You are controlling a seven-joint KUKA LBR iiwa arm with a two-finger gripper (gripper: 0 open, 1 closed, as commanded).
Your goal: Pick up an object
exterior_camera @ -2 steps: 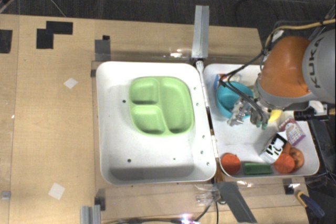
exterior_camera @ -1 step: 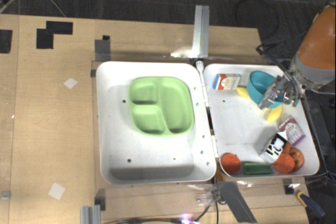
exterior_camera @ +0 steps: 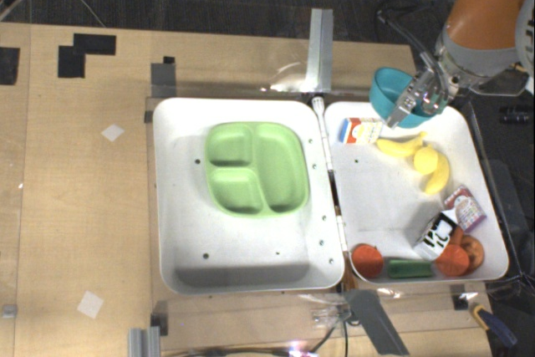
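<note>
The gripper (exterior_camera: 418, 102) is hanging over the far edge of the right bin (exterior_camera: 393, 205), its fingers closing on the rim of a blue bowl (exterior_camera: 389, 94), which is sitting tilted at that bin's far wall, just beside the gripper on its left. A banana (exterior_camera: 401, 146) is lying just below the bowl, with a lemon (exterior_camera: 432, 170) touching it. The green divided plate (exterior_camera: 255, 168) is resting in the left bin (exterior_camera: 180, 255).

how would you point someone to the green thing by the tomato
Go to the right bin and follow its near wall. A dark green pepper lies flat there, between the tomato and an orange fruit. It is the only green, long item in that bin.
</note>
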